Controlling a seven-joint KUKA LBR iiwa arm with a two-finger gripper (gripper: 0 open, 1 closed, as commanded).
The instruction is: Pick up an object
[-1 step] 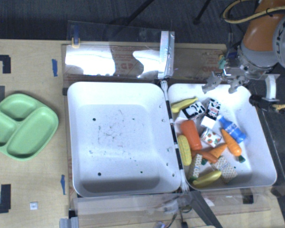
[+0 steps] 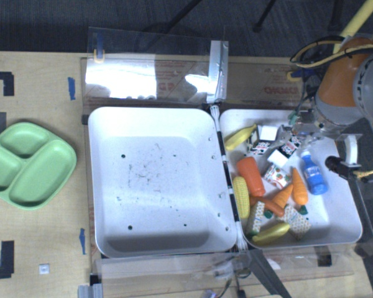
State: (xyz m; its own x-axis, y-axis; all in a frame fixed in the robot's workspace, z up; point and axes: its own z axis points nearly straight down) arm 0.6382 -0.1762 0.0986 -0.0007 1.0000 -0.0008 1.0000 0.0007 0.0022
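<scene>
Lowest in the right bin [image 2: 348, 228] lies a yellow banana [image 2: 271, 232], then corn [image 2: 241, 196], carrots [image 2: 296, 188], an orange pepper [image 2: 251, 174] and a blue bottle [image 2: 313, 174]. Farther up, the claw [image 2: 296, 128] hangs over cards [image 2: 261, 143] near another banana [image 2: 239, 136]; its grip state I cannot tell.

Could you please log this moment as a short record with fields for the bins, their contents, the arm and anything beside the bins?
left bin: shallow white bin, bare scuffed floor
right bin: shallow white bin holding toy food
contents: yellow banana, orange carrot, yellow corn cob, small blue bottle
arm: grey arm with orange band over right bin's far corner
gripper: two-finger gripper, above the clutter
beside bins: green divided plate on wooden bench
</scene>
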